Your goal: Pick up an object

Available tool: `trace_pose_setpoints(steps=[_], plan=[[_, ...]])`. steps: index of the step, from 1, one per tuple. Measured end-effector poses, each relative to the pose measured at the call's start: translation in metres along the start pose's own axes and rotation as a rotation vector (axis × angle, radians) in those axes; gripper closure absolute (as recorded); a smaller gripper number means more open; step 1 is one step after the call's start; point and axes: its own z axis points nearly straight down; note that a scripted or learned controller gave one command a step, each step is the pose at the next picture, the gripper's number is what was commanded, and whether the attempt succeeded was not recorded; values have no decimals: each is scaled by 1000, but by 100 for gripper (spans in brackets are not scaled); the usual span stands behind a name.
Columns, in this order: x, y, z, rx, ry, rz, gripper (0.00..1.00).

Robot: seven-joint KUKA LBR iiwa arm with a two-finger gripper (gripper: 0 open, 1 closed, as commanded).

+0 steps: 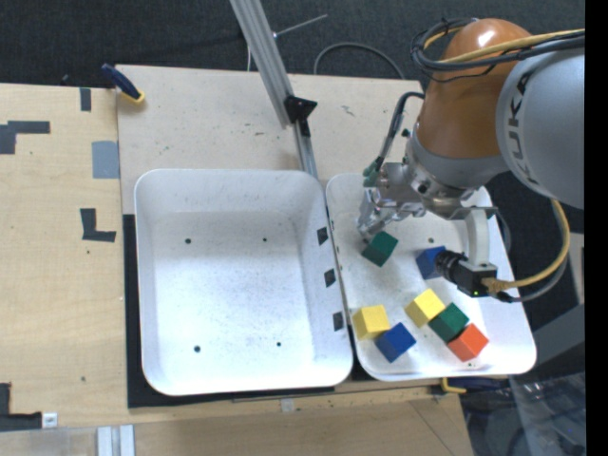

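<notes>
My gripper (378, 228) hangs over the upper part of the right bin (518, 345), under the grey arm with its orange band. A dark green cube (380, 249) lies tilted right at the gripper's tip, touching or nearly touching it. Whether the cube is gripped or resting on the bin floor does not show. To its right a blue cube (431, 260) is partly hidden by a black fitting on the arm. Toward the front of the bin lie a yellow cube (372, 320), a blue cube (395, 341), a second yellow cube (427, 306), a green cube (448, 320) and a red cube (467, 342).
The left bin (142, 198) sits beside the right one, their rims meeting at a ridge with black clips (331, 275). A slanted metal pole (271, 60) rises behind the bins. Cables loop off the arm at the right.
</notes>
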Motion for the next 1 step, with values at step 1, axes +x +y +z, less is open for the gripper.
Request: trace_pose_setpoints(steps=[1], plan=[[57, 6, 6, 0, 0, -1, 100]])
